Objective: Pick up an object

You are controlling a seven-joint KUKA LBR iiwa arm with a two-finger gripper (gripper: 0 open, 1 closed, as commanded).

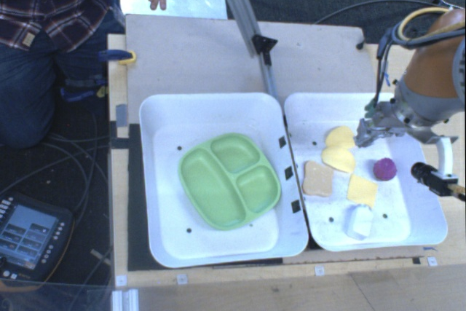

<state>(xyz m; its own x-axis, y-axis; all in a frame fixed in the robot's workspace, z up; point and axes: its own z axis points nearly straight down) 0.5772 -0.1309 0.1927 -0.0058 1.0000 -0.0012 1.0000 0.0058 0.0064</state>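
Nearest you, a small white block (359, 221) lies at about 6 o'clock in the right bin (429, 226), with a yellow square (362, 190), a tan toast-like piece (317, 179) and two pale yellow pieces (339, 148) scattered loosely above it, probably to give the arm several targets. Look at the gripper (366, 133): it hangs low at the yellow pieces' 3 o'clock side, and you cannot tell its state from here. At its 5 o'clock sits a purple ball (385, 169). Your left bin (164, 229) carries a green divided plate (230, 180).
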